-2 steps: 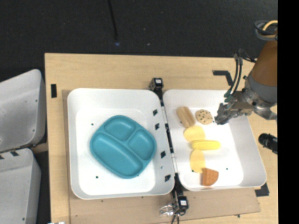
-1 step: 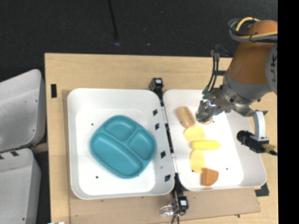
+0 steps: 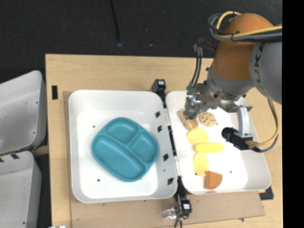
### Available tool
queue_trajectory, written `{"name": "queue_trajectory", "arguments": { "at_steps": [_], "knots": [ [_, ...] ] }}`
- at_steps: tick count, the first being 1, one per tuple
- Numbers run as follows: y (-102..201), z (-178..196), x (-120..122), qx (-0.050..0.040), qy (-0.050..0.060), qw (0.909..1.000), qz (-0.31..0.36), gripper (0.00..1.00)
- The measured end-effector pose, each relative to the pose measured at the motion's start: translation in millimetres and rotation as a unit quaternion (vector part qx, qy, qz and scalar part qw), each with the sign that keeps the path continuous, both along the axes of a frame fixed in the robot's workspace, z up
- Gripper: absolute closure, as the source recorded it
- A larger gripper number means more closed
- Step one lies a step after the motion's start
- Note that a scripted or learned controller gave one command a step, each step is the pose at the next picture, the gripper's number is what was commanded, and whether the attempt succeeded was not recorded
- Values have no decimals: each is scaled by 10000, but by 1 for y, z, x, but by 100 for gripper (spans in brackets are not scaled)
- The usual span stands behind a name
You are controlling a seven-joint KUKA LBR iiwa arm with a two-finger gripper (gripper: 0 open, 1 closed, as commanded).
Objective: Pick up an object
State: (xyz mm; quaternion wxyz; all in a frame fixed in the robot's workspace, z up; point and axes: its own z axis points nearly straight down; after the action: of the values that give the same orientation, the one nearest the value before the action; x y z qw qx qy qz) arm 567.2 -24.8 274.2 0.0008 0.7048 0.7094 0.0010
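My gripper (image 3: 192, 112) reaches down into the far left part of the right bin (image 3: 254, 172). Its tip sits right over a tan food piece (image 3: 191, 124) beside a round brown cookie (image 3: 206, 119). Below these lie a yellow piece (image 3: 197, 136), a yellow banana-like piece (image 3: 209, 147) and another yellow piece (image 3: 200, 163). An orange wedge (image 3: 213, 179) lies near the bin's front edge. The arm's body hides the fingers from above.
The left bin (image 3: 80, 175) holds a teal divided plate (image 3: 125, 148). A black cable end (image 3: 235, 137) hangs over the right bin's right side. The divider between the bins (image 3: 170, 144) carries black clips.
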Motion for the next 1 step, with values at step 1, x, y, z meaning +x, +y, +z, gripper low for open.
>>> {"name": "queue_trajectory", "arguments": {
  "at_steps": [1],
  "knots": [
    [55, -3, 26, 1, -2, 10000, 2, 100]
  ]
}}
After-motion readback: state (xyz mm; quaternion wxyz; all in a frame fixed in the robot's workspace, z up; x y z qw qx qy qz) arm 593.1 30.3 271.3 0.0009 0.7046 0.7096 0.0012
